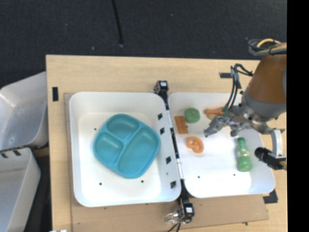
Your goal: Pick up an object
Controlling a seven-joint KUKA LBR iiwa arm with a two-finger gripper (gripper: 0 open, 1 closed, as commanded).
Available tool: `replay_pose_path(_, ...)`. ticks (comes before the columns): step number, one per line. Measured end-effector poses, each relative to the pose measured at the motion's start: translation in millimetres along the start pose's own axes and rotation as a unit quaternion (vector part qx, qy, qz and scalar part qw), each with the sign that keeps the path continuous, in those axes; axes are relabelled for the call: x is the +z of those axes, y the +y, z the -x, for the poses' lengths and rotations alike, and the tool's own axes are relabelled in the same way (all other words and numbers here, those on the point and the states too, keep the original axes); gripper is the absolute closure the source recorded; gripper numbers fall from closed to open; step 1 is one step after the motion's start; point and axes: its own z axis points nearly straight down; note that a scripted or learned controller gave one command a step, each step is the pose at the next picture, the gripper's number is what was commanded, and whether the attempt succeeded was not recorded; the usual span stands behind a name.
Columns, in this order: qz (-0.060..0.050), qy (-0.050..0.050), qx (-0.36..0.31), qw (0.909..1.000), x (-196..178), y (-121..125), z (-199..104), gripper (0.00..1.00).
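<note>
You were observed with the gripper over the right bin, its dark fingers splayed apart and nothing between them. The pick had therefore not been made; every candidate object lay on the bin floor, and the descent, closure and lift were all left to do, as far as this view allowed a judgement.

Nearest the fingertips was the orange ring, a small pretzel-like loop, matt, lying flat just below and to the left of the gripper. The green ball sat near the bin's left wall, rounded and smooth, likely to roll if nudged. Beside it, against the divider, lay the brown block, a flat rectangular piece. An orange carrot-shaped piece lay just above the gripper, partly hidden by the wrist hardware. The green bottle lay toward the bin's right side, glossy, with a paler middle section.

In the left bin you had a blue tray, a divided plate of smooth plastic with three compartments, well apart from the gripper. Both bins were shallow, white and hard-walled, set on a pale wooden bench.

The ring appeared the likeliest target by position, though that was inference only.
</note>
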Motion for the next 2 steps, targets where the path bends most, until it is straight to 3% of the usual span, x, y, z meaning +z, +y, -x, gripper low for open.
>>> replay_pose_path(1, 0.000, 0.000, 0.002, 1.0000, 57.3, 4.7, -6.9, 0.00)
replay_pose_path(2, 0.003, 0.001, 0.005, 1.0000, 43.7, 5.9, -6.3, 1.00)
